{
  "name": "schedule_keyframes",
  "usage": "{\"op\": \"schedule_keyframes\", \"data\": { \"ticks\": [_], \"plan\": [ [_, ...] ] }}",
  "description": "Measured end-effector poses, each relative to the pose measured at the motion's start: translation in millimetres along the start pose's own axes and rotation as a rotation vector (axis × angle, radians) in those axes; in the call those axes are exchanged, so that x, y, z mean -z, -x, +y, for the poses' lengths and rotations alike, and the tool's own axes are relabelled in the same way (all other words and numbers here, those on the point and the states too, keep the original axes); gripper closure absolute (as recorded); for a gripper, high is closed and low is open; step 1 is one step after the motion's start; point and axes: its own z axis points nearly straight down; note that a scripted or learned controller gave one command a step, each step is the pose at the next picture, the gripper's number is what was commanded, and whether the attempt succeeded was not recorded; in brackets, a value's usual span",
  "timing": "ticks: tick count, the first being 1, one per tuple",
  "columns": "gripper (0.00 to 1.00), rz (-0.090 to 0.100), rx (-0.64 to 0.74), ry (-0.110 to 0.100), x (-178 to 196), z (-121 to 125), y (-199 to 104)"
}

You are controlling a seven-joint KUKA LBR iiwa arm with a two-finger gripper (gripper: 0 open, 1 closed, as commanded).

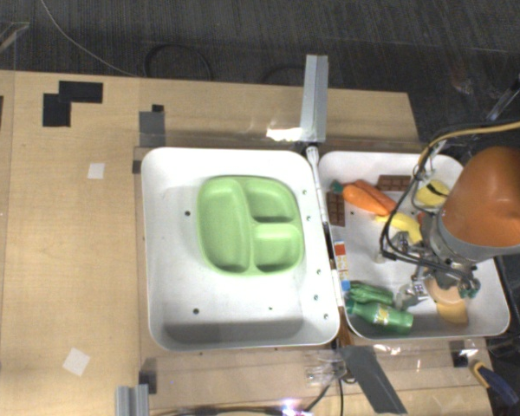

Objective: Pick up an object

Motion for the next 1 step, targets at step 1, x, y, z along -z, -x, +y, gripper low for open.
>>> {"op": "schedule_keyframes", "data": {
  "ticks": [1],
  "plan": [
    [1.00,-0.019,0.006,-0.006,14.5,-0.4,6.2]
  ]
}}
